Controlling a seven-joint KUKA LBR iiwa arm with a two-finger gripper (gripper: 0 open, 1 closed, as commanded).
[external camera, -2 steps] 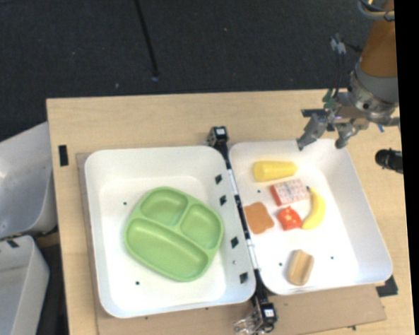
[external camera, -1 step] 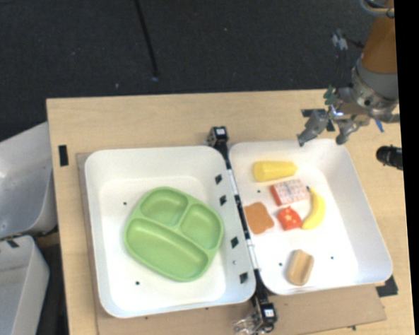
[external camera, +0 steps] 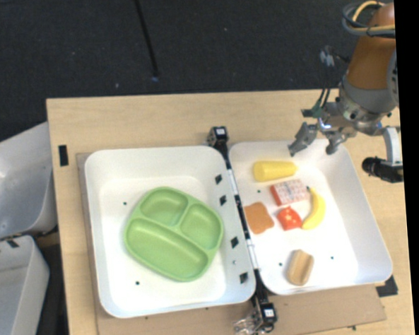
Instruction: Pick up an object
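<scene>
A: What do we see closest to us?

B: We see the front edge of the wooden bench (external camera: 170, 332). On it sit two white bins side by side. In the right bin (external camera: 357, 260), nearest to us, lies a little tan bread roll (external camera: 299, 267).

A: And a bit farther back?

B: In the left bin (external camera: 110, 275) we see a green plate (external camera: 174, 233) with three parts in it. It lies flat in the middle of that bin. In the right bin, we see an orange-brown flat piece (external camera: 258, 217) close to the wall between the bins. Just beside it is a small red block (external camera: 289, 218). A yellow banana (external camera: 314, 210) curves along the other side of the red block and touches it.

A: What comes after those?

B: We see a small box with red and white marks (external camera: 290, 191), just behind the red block. Behind that lies a yellow piece shaped like a cob of corn (external camera: 274, 169), on its side.

A: Where is the robot's hand?

B: We see the gripper (external camera: 314, 142) at the back of the right bin, over the far rim. It is up above the toys and behind the yellow cob. Its two fingers are spread wide apart, and we see nothing between them. None of the toys touches it.

A: And farthest away?

B: We see the grey arm (external camera: 371, 82) with its orange band coming in from the right, above the gripper. Behind the bench the floor is dark.
</scene>
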